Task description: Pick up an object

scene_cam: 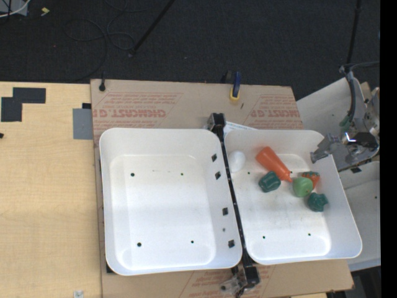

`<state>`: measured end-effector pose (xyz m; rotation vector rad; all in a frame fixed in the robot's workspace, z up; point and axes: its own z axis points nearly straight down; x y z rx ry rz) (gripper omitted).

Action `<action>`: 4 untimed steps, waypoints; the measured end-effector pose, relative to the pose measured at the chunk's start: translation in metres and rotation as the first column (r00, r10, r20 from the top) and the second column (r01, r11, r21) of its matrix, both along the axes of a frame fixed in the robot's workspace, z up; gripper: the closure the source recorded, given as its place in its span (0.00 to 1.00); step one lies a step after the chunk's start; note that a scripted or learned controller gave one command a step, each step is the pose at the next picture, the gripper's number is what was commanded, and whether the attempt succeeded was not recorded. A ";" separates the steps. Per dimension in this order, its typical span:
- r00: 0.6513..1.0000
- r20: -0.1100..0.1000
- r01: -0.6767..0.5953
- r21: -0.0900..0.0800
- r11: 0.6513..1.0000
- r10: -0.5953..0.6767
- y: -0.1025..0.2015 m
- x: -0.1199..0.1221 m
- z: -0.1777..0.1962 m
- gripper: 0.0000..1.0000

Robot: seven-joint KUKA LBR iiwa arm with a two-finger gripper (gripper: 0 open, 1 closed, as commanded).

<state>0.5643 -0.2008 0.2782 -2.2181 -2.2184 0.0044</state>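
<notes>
The right bin (298, 244) holds several small objects in its far half. An orange carrot-shaped piece (273, 161) lies on a slant. Just below it sits a dark green lump (269, 182). To the right are a light green ball (303, 187) with a small orange bit (312, 177) touching it, and another dark green lump (317, 202). A white rounded object (236, 160) rests by the bin's left wall. My gripper (340, 146) hangs over the right bin's far right rim, apart from all of the objects.
The left bin (161, 253) lies alongside, with a black clip strip (224, 191) joining the two bins. Both stand on a cardboard sheet (161, 107) over the wooden bench (43, 197). A blue and yellow clamp (235, 87) sits on the cardboard's far edge.
</notes>
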 end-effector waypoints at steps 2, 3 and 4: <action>1.000 -0.002 -0.002 -0.009 1.000 0.002 0.087 0.079 -0.191 0.00; 1.000 -0.006 -0.001 0.000 1.000 0.001 0.089 0.078 -0.185 1.00; 1.000 0.007 -0.007 0.001 1.000 0.007 0.196 0.081 -0.087 1.00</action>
